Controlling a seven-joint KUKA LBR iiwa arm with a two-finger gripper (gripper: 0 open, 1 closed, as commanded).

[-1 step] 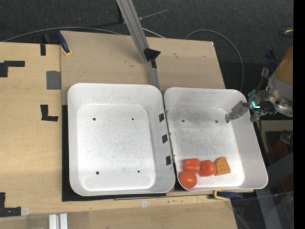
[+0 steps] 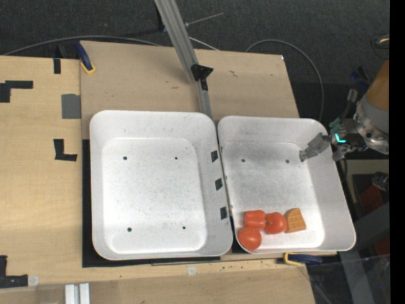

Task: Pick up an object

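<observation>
Camera view: arm hangs at right bin's far-right rim, fingers state unclear.

no readable text on the bench

no words, labels, brands or numbers could be read anywhere in the camera view; the black tape pieces on the wooden bench formed plain angular marks rather than letters, and the two white bins carried only small dark dots and speckling, with no print that could be made out.
</observation>
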